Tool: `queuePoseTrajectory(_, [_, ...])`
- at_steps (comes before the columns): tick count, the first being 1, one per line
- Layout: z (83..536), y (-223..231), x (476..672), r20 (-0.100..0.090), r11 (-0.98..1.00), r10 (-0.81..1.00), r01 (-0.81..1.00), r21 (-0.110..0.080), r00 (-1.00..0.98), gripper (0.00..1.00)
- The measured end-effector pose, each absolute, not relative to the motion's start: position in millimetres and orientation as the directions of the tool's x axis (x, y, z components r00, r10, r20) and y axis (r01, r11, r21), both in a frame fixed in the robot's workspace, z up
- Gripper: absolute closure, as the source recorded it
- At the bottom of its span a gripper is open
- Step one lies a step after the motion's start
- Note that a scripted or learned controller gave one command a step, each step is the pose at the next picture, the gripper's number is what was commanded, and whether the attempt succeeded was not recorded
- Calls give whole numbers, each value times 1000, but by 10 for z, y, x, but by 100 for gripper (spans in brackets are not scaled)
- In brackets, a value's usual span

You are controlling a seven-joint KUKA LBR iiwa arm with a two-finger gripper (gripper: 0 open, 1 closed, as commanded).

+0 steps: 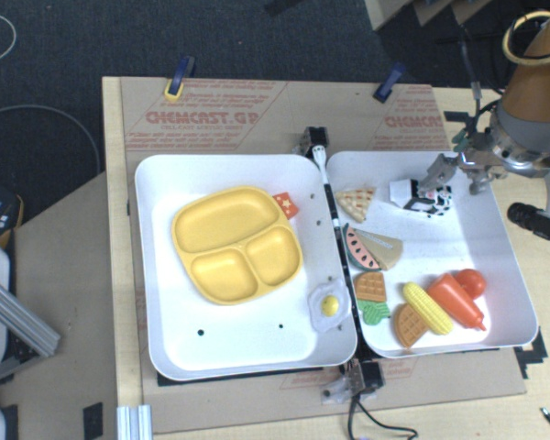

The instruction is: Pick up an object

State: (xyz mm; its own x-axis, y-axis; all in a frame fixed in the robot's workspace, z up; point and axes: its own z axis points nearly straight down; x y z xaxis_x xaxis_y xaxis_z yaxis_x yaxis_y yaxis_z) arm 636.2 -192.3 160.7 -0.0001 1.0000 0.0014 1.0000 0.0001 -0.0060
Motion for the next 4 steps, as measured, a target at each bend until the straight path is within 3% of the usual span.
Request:
queuePoseTrajectory(2, [831,-1979,6358,1,1,1000,1000,-5,-1,0])
queuePoseTrajectory(3, [956,-1997,6356,-3,3,1000,1000,-7,-3,100])
queuePoseTrajectory(4, [1602,-2040,6372,-3,-1,1000,1000,9,1,100])
